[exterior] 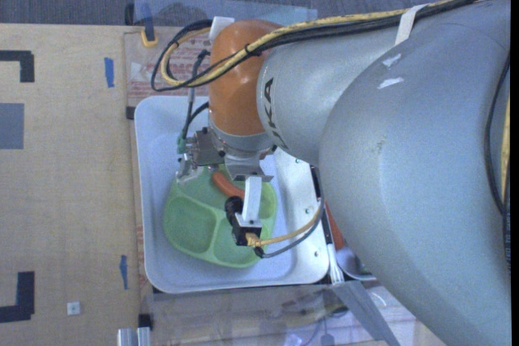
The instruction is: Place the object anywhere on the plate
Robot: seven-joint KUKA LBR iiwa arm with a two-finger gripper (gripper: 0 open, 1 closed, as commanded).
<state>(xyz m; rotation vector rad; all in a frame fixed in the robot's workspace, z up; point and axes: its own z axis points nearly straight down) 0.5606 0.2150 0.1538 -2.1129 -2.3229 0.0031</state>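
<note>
A green plate (193, 224) with divided compartments lies in the left white bin (152, 174), toward its near side. An orange, elongated object (229, 184) shows at the plate's far right edge, partly hidden under the wrist. My gripper (209, 166) hangs low over the plate's far edge, right next to the orange object. The orange wrist band and grey arm cover the gripper from above. Whether the object is in its grasp is hidden.
The arm hides most of the right bin; a red-orange bit (336, 240) and a pale rounded thing (350, 262) peek out at its near edge. To the left lies tan board (65, 174) with blue tape marks.
</note>
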